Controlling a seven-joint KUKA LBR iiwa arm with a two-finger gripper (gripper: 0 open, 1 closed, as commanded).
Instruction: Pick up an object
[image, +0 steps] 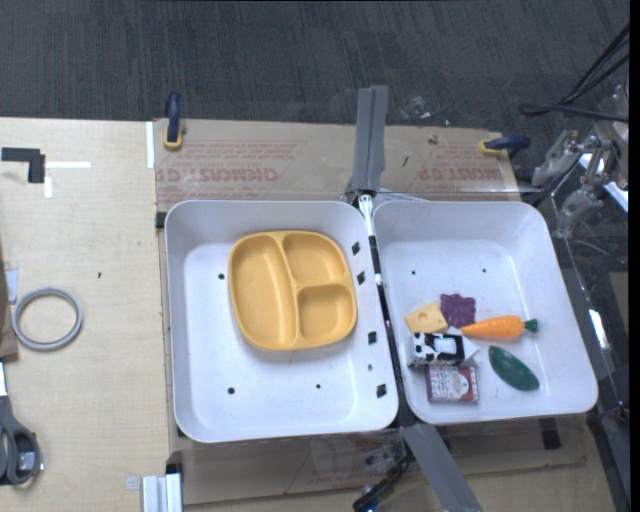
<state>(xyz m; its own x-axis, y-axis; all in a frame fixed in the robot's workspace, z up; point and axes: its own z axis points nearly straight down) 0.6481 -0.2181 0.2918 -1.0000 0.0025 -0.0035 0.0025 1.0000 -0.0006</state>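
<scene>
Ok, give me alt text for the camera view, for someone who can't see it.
Two shallow white bins sit side by side: the left bin holds a yellow divided plastic plate, the right bin a cluster of small toys, including an orange carrot and a green leaf-shaped piece.

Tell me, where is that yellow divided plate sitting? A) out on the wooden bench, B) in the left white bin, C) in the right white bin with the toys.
B: the yellow divided plate lies inside the left bin, while the carrot and other toys share the right bin.

I see my gripper (583, 172) sitting at the far right, tilted. Black cables run up behind it.
</scene>
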